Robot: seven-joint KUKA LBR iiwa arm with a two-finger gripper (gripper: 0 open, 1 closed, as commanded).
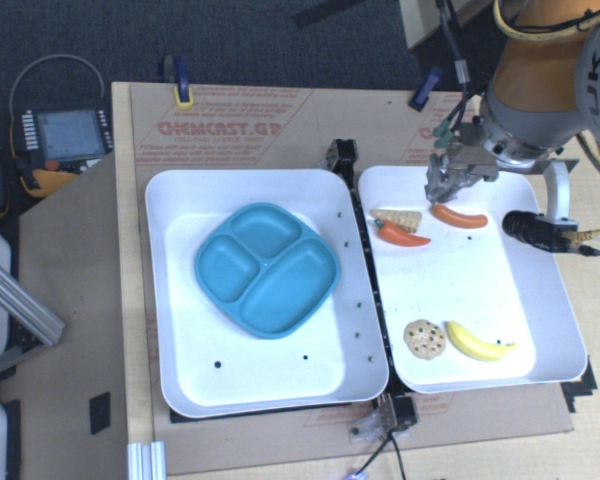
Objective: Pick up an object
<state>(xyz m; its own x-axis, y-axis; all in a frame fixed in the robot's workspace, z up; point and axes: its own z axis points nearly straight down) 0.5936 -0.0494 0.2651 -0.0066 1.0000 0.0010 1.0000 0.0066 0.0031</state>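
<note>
Jaws (446, 192) above sausage (460, 217), right bin (540, 298)

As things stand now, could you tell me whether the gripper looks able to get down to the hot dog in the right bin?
Probably yes. The gripper hangs just above and left of the hot dog, and nothing lies over it. The carrot and the sandwich wedge sit apart to its left, so the way down looks free.

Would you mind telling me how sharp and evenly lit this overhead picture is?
In the camera view, light is even and soft; the blue plate and banana cast only faint shadows. The white bins look bright, not blown out. Focus is moderate: the cookie is slightly soft, and the gripper is darker and blurrier.
</note>
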